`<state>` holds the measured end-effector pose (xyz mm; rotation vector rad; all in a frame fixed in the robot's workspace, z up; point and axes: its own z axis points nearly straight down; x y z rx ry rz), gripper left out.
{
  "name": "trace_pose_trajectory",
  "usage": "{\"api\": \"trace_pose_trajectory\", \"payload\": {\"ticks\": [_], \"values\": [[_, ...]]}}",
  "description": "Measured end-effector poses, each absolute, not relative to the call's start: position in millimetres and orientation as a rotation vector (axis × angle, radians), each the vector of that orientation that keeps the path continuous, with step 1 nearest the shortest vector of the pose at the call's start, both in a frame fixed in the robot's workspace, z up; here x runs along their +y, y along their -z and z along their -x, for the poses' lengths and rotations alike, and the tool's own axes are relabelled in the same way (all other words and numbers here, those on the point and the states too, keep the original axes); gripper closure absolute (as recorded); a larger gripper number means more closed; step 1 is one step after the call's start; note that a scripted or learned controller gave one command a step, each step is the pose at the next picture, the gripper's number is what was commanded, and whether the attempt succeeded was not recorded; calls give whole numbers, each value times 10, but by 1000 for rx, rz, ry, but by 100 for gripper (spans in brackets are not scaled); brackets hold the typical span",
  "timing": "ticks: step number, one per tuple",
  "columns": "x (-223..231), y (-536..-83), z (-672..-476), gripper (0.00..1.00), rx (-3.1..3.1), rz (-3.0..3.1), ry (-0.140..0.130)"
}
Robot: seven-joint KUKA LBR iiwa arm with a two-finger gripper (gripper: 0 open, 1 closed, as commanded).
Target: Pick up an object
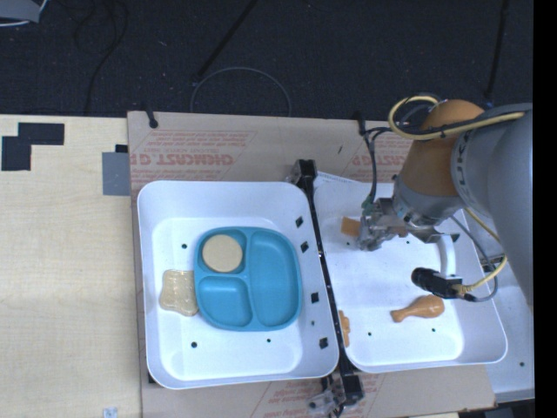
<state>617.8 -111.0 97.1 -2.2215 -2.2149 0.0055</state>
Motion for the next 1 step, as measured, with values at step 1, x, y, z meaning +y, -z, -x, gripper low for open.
{"api": "trace_pose_trajectory", "payload": {"ticks": [1], "values": [[-1069,-1411,-6162,100,-2224,2221,2]]}}
